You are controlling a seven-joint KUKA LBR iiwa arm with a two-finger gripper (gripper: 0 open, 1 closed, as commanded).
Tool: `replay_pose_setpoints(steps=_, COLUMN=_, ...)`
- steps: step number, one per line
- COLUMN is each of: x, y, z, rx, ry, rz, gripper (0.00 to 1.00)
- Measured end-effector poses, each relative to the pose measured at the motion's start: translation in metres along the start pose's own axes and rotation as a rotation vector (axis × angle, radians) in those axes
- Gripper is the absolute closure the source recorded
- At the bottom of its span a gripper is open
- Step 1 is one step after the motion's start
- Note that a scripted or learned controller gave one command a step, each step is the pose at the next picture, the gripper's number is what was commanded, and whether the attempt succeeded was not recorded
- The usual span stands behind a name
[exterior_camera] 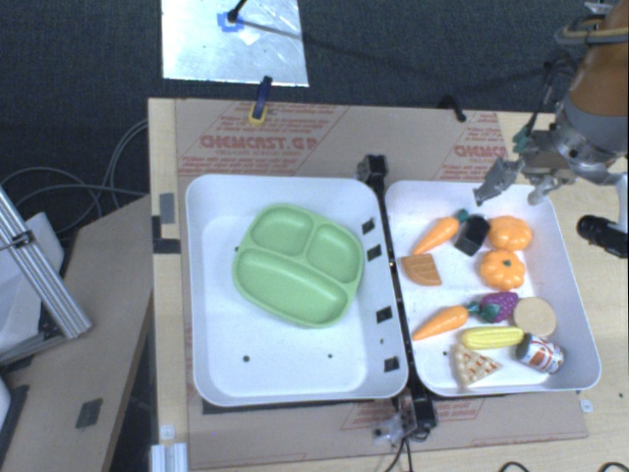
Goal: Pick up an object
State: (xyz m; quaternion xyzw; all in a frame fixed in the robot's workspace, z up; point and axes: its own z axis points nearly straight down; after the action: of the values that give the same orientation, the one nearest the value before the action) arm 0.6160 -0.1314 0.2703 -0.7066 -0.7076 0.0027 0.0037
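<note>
The right bin (580,293) holds several toy foods: a carrot (436,233), a black cube (472,234), two orange fruits (510,232) (501,269), a bread slice (422,269), a second carrot (440,321), purple grapes (497,306), a round cracker (535,316), corn (491,337), a can (540,353) and a pizza slice (476,367). My gripper (510,194) hangs open over the bin's far edge, above and behind the black cube. Nothing sits between its fingers (488,183).
The left bin (211,362) carries a green divided plate (300,264). A black divider (385,264) runs between the two bins. A shiny metal sheet (234,28) lies at the back of the bench, with a yellow and blue clip (260,101) below it.
</note>
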Motion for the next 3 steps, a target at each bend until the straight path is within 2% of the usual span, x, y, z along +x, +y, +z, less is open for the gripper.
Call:
replay_pose_setpoints(steps=1, x=0.000, y=0.002, z=-0.007, rx=-0.011, ry=-0.002, rz=-0.002, gripper=0.00)
replay_pose_setpoints(steps=2, x=0.007, y=0.010, z=0.042, rx=-0.009, ry=-0.001, rz=-0.004, gripper=0.00)
replay_pose_setpoints(steps=3, x=0.015, y=0.003, z=0.092, rx=-0.007, ry=-0.001, rz=0.000, gripper=0.00)
